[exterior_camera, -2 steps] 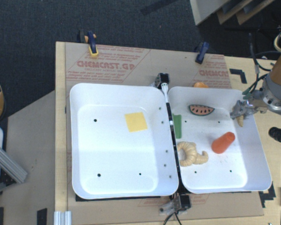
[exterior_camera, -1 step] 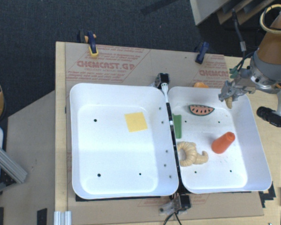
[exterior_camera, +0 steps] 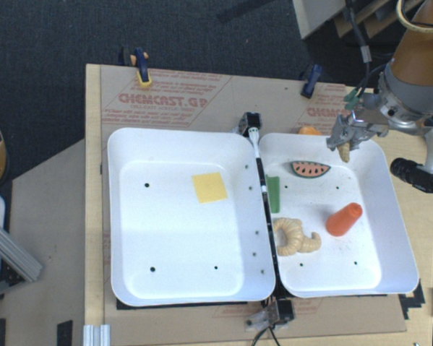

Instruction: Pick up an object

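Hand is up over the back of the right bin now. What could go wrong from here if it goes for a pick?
1. The hand hangs near the right bin's back rim, so a straight descent might strike the rim rather than an object.
2. The watermelon slice, the closest item, looks flat and may slip out.
3. The green piece lies against the wall between the bins, leaving little finger room.

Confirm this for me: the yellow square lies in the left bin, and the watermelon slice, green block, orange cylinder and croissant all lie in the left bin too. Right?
Not quite. The camera view shows the yellow square alone in the left bin. The watermelon slice, green block, orange cylinder and croissant lie in the right bin.
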Controlling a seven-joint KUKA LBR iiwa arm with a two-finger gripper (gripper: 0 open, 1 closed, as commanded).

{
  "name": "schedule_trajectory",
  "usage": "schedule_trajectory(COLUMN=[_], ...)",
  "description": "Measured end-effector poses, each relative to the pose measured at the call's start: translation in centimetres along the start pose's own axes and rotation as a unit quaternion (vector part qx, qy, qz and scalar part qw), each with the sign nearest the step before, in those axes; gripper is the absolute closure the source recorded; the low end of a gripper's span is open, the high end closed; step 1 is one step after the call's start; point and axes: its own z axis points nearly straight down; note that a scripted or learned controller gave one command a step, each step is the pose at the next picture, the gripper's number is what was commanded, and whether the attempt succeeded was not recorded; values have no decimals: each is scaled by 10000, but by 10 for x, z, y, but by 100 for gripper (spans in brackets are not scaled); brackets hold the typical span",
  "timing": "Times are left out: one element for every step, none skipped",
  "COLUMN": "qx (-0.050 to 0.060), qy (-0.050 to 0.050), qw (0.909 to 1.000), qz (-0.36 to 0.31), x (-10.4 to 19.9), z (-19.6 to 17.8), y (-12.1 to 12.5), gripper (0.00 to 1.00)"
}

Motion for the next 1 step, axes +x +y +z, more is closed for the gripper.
schedule_trajectory(qx=[53], qy=[14], qw=[10000], qz=[2], x=[57], z=[-4], y=[-55], gripper=[100])
